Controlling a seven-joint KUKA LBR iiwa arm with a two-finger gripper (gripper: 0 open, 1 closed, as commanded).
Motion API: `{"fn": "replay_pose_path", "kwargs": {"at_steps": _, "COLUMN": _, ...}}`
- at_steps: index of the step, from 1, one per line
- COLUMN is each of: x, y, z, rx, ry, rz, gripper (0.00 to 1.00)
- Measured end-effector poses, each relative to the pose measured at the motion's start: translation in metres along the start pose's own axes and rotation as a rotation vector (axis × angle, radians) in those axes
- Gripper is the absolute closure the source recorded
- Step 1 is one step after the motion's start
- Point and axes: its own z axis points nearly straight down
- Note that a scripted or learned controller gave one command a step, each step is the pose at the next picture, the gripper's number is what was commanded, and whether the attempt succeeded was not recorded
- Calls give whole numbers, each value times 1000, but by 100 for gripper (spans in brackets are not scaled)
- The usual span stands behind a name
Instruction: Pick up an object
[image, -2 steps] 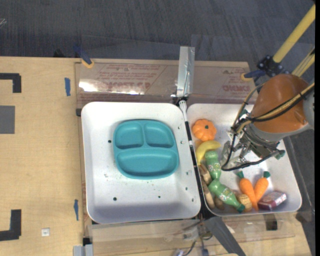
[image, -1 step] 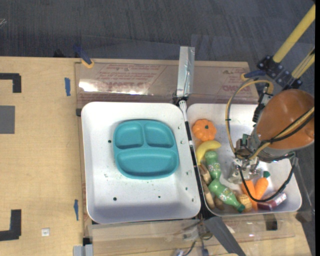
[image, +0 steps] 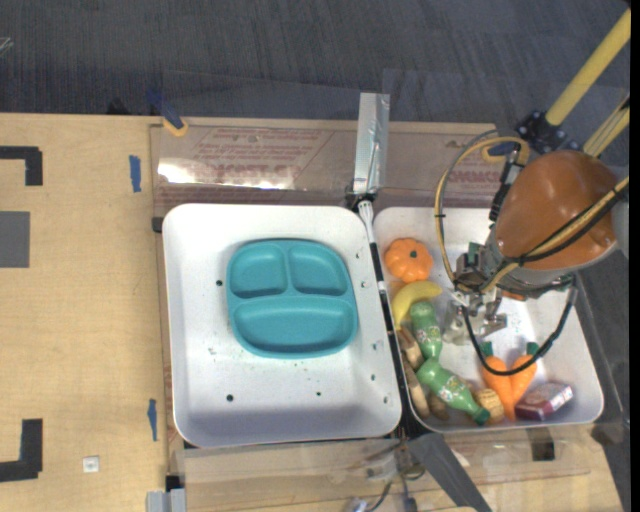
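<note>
The gripper (image: 478, 318) hangs inside the right bin (image: 580, 345), below the orange band (image: 555, 208) of the arm. Its metal parts and cabling overlap in this view, so whether it is parted, closed or clamped on anything cannot be told. No object can be seen gripped in it.

Positions relative to the gripper:

- Green bottle (image: 440, 378) — just beside the gripper on its left, lying tilted and running down toward the bin's front edge. A second green piece (image: 424, 322) sits at its upper end, close to the gripper; whether the two are one object cannot be told.
- Banana (image: 412, 297) — left of the gripper and slightly above it, resting against the green piece.
- Small orange pumpkin (image: 408, 259) — up and to the left, near the bin's back left corner.
- Carrot (image: 508, 380) — just below and right of the gripper, orange with a green tip; contact with the gripper cannot be determined.
- Purple packet (image: 545, 400) — further down and right, touching the carrot's lower end.
- Brown pieces (image: 412, 350) — along the bin's left wall, below the banana.

Well to the left of the gripper, the left bin (image: 200, 390) holds a teal divided plate (image: 292, 298), lying flat near the bin's centre — three compartments, two small above one large.
</note>
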Motion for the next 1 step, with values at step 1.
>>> {"fn": "replay_pose_path", "kwargs": {"at_steps": 1, "x": -4, "y": 15, "z": -1, "rx": 5, "ry": 4, "rz": 45, "gripper": 100}}
